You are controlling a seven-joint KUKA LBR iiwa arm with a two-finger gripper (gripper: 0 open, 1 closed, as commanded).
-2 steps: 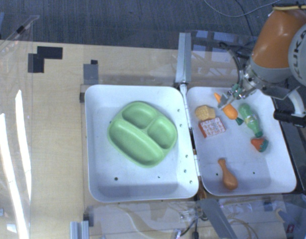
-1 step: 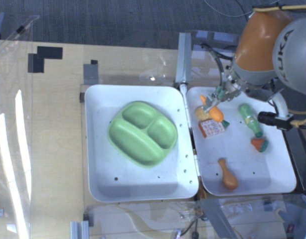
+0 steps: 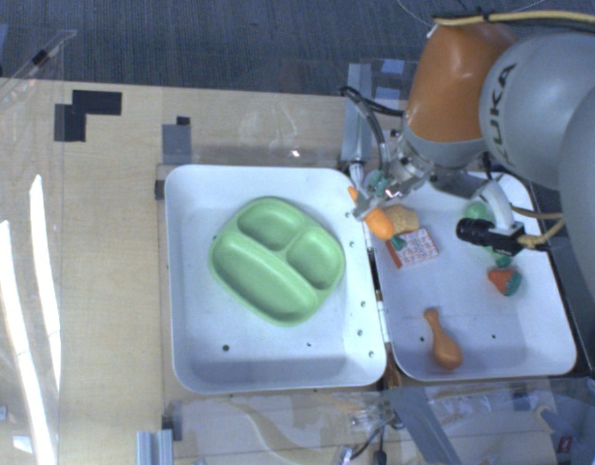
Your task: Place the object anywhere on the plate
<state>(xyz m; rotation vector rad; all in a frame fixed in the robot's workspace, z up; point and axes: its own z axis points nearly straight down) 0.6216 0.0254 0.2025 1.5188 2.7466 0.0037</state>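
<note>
Grey arm over the bin divide, carrot at the fingertips

Grey arm (image 3: pixel 530 85) reaches in from the right; the green plate (image 3: pixel 278 260) lies in the white bin (image 3: pixel 268 356) below and to the left of the gripper (image 3: pixel 377 194). The orange carrot (image 3: pixel 378 223) sits directly under the fingertips, at the left edge of the other bin (image 3: pixel 530 347), touching a tan block (image 3: pixel 404 220). Whether the fingers clamp it cannot be told. Its long axis appears to run up-left to down-right, broad end lower. Confirm a firm hold, lift clear of the bin walls, then travel left over the plate before release.
</note>
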